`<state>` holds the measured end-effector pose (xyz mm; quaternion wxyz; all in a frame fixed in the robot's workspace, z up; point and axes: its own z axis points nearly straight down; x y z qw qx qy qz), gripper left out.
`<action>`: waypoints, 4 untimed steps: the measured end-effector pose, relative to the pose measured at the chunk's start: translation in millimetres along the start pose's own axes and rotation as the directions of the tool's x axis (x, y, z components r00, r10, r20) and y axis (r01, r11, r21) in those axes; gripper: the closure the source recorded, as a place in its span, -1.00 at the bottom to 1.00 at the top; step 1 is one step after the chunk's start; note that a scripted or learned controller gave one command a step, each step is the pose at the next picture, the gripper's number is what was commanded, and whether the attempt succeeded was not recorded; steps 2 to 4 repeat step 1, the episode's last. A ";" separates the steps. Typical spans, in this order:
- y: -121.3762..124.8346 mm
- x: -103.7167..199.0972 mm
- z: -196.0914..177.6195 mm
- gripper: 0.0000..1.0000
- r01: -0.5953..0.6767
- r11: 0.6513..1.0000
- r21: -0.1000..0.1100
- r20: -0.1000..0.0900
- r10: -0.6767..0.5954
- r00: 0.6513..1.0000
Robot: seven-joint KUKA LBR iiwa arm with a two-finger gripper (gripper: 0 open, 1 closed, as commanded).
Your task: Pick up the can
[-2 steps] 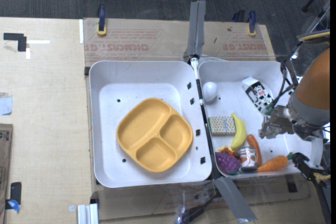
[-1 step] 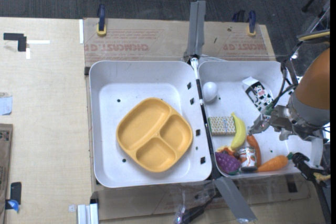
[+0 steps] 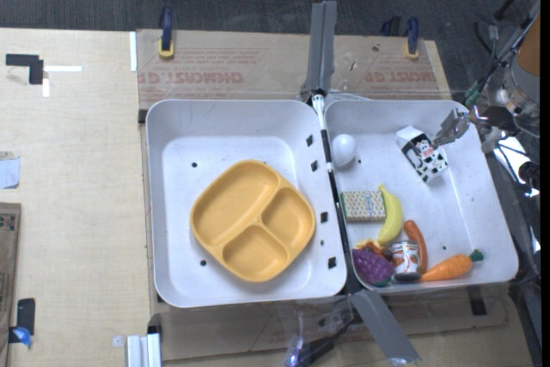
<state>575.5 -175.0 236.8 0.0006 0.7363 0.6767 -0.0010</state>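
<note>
The can is small, with a red and white label and a silver top. It stands upright near the front of the right bin, wedged between purple grapes, a red sausage and a carrot. My gripper hangs at the bin's far right, just beside a white milk carton with black spots. It is well away from the can, with nothing seen in its grasp.
A banana, a small cracker box and a white egg also lie in the right bin. The left bin holds a yellow divided plate. A raised divider separates the bins.
</note>
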 end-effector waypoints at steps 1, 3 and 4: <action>-20.9 -1.4 68.1 -1.00 -0.018 1.000 0.003 -0.002 0.018 1.000; -20.9 -1.4 68.1 -1.00 -0.018 1.000 0.003 -0.002 0.018 1.000; -20.9 -1.4 68.1 -1.00 -0.018 1.000 0.003 -0.002 0.018 1.000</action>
